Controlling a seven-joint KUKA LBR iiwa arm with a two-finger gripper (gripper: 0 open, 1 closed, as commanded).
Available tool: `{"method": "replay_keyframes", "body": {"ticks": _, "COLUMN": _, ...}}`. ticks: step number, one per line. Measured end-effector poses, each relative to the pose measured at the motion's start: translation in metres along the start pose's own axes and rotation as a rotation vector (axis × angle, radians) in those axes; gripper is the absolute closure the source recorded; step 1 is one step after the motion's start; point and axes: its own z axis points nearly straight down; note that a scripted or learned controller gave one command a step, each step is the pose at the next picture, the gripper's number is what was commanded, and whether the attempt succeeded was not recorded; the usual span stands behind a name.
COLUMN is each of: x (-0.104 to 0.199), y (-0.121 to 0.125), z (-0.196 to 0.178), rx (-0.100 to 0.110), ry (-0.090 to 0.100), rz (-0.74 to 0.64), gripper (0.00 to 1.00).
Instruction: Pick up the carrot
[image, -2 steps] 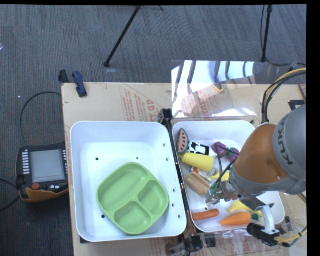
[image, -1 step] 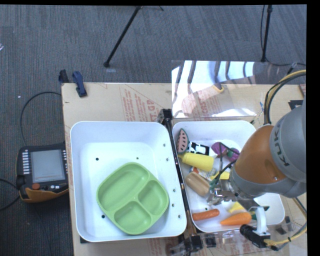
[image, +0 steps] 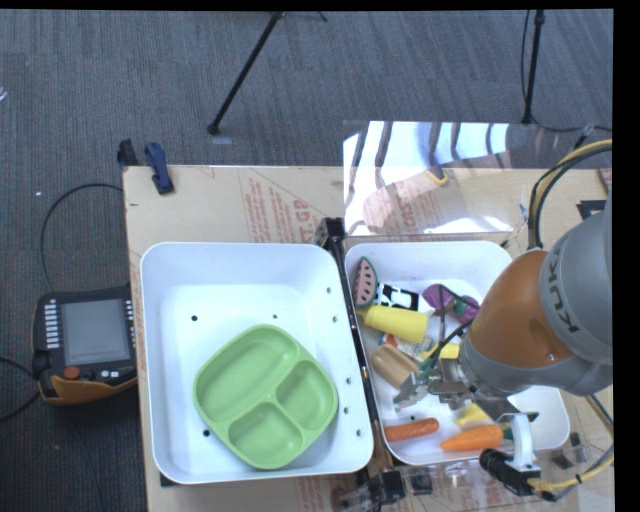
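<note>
Camera view: gripper (image: 432, 385) hangs low in the right bin (image: 497, 252), fingers perhaps slightly apart, gripping nothing visible. Just below it lies the carrot (image: 472, 438), beside 1 sausage (image: 411, 430).

You'll find the carrot (image: 473, 438) in the right bin (image: 553, 432), down near that bin's 6 o'clock edge, toward its 5 o'clock corner. It's orange, tapered and lying flat, its long axis running roughly 3 to 9 o'clock with a slight upward tilt toward 3. Its thicker end points toward 3 o'clock. Just at its 9 o'clock side lies a similar reddish-orange piece (image: 412, 430), close by it, end to end.
</note>
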Motion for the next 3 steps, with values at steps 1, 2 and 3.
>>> {"method": "replay_keyframes", "body": {"ticks": 1, "x": 0.001, "y": -0.001, "z": -0.008, "rx": 0.008, "ry": 0.005, "rz": 0.002, "gripper": 1.0}}
{"method": "replay_keyframes", "body": {"ticks": 2, "x": -0.057, "y": 0.006, "z": -0.06, "rx": -0.008, "ry": -0.005, "rz": -0.247, "gripper": 1.0}}
{"method": "replay_keyframes", "body": {"ticks": 3, "x": -0.057, "y": 0.005, "z": -0.059, "rx": -0.006, "ry": -0.004, "rz": -0.246, "gripper": 0.0}}
